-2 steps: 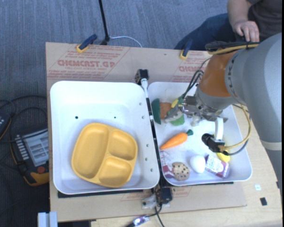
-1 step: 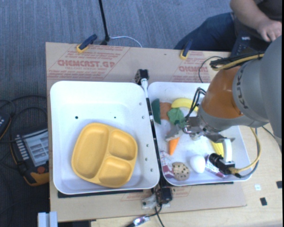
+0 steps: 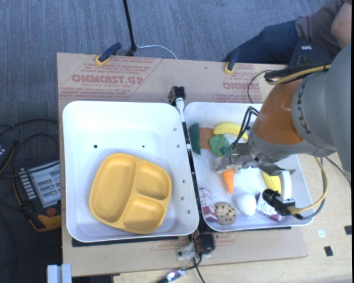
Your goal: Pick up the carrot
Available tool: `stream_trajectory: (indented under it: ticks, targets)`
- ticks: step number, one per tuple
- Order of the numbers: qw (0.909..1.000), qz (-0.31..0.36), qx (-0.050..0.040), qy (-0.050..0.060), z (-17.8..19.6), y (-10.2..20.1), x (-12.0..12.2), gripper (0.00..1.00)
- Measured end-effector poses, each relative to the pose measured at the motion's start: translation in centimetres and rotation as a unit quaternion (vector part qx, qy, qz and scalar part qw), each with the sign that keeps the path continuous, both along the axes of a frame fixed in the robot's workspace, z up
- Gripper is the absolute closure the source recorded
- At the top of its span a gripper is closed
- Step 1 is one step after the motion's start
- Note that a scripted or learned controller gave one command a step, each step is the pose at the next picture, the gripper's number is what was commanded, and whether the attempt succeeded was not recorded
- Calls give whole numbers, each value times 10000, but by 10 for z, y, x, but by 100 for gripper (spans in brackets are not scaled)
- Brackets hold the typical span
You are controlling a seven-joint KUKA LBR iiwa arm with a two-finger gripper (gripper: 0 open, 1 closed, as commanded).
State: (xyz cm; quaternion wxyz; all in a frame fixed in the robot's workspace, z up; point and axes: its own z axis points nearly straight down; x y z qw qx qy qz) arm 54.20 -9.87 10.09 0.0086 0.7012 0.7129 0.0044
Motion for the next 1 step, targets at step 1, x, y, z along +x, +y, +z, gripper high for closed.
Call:
stream_trajectory:
  ticks: [1]
  targets:
    - [9995,-309,19,66,128,28,-20,100]
